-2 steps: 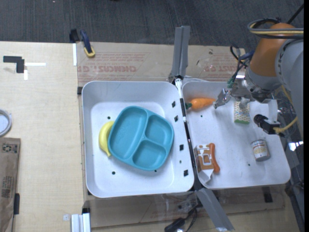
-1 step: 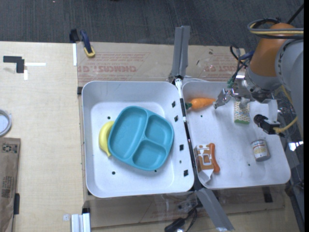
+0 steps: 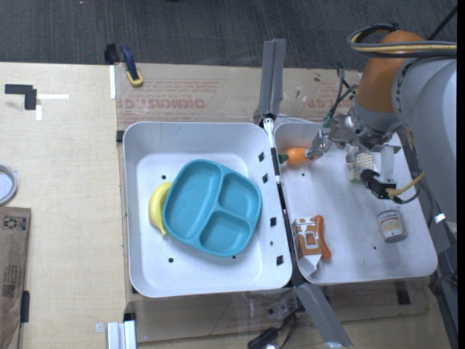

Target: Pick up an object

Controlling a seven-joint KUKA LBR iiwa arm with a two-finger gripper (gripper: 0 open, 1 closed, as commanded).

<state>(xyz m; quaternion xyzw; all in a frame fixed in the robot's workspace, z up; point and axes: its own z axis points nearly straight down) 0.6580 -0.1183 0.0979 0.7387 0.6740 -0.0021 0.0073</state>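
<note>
The gripper (image 3: 317,148) hung at the right bin's (image 3: 407,267) far-left corner, beside an orange object (image 3: 296,156), its opening impossible to tell, so the grasp might, I judged, jam against the wall.

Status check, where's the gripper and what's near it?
Gripper low in right bin, far-left corner. Orange object beside it, grip unconfirmed. Divider wall close.

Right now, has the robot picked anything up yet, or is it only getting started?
Nothing looks lifted yet. The gripper is low in the right bin, right beside a small orange object, so a grab seems under way; whether it has a grip is unclear. Closing on it and raising it remain.
</note>
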